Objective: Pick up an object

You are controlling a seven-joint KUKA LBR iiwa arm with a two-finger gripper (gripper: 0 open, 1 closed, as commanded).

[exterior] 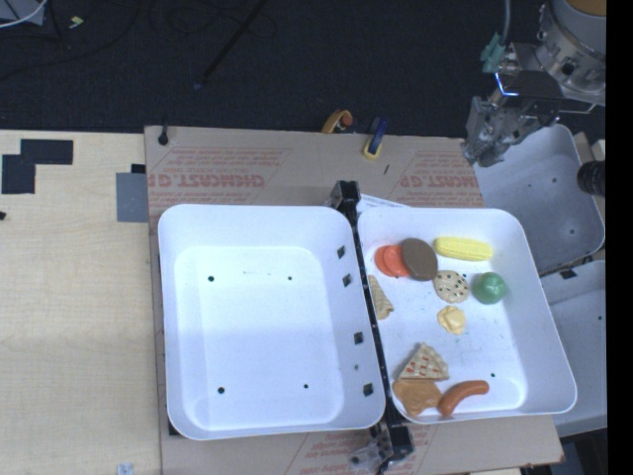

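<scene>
A wooden surface (pixel 69 285) carries two shallow white bins side by side on a cardboard sheet (pixel 257 171), the left bin (pixel 183 231) showing only its bare floor, the right bin (pixel 534 295) holding a scatter of toy food. Reading across that bin from its inner wall: a pale ridged piece (pixel 380 299) lies against the divider, a red-orange disc (pixel 390 260) sits partly under a brown patty (pixel 418 258), a sandwich wedge (pixel 424 363) rests above a tan bread-shaped piece (pixel 416 396), a speckled cookie (pixel 451 286) lies just above a small yellow lump (pixel 452 319), a corn cob (pixel 463 249) lies near the far wall, a sausage (pixel 463 396) lies near the front wall, and a green ball (pixel 489 287) sits just beside the cookie. The claw (pixel 492 139) hangs beyond the right bin's far corner, well apart from every item; whether its fingers stand apart or together cannot be told from this angle. No object has been picked up yet. The corn cob looks the likeliest target: probably light, stiff moulded plastic, smooth enough to slip, and lying clear of its neighbours, so a pinch across its narrow middle would seem the safest hold. The stacked disc and patty would likely shift under a grasp.
</scene>
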